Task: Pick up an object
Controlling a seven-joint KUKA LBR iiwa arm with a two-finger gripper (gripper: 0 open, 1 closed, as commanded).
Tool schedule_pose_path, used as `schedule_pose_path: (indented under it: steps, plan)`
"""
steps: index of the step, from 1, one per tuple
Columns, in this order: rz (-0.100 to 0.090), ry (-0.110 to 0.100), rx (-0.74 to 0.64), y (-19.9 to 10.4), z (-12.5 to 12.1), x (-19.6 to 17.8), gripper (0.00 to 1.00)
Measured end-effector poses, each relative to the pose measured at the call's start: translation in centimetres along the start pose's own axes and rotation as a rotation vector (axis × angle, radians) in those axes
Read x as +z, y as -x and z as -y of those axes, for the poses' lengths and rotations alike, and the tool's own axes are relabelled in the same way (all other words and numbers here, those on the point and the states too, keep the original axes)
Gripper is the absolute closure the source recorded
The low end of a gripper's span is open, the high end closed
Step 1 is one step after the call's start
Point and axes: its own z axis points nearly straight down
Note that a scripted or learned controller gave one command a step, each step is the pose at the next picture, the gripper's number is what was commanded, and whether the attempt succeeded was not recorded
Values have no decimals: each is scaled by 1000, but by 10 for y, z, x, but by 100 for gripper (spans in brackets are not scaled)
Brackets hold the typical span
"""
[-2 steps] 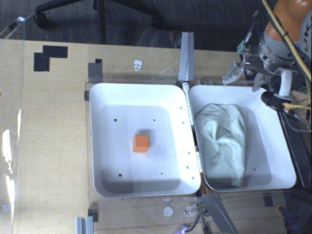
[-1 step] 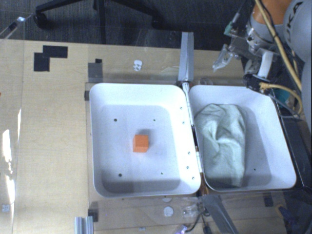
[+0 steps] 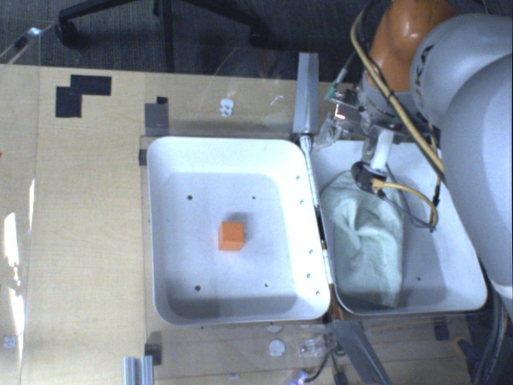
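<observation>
A small orange cube point(image 3: 232, 236) lies near the middle of the left white bin point(image 3: 172, 295). A crumpled pale green cloth point(image 3: 367, 243) fills much of the right white bin point(image 3: 461, 295). My gripper point(image 3: 338, 120) hangs over the far left corner of the right bin, close to the divider between the bins and just beyond the cloth's far edge. It is well to the right of the cube and farther back. The grey arm with its orange band covers the right bin's far right part.
A metal post point(image 3: 304, 95) stands at the far end of the gap between the bins, right beside the gripper. The wooden bench point(image 3: 72, 215) stretches out left of the bins, with black marks point(image 3: 80, 93) at its far left.
</observation>
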Motion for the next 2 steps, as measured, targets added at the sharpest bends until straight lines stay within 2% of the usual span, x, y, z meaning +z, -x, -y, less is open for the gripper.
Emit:
schedule_pose_path:
  steps: [1, 2]
  plan:
    - [0, 3, -6, -1, -1, -11, 100]
    - [-1, 4, 233, -21, -4, -90, 100]
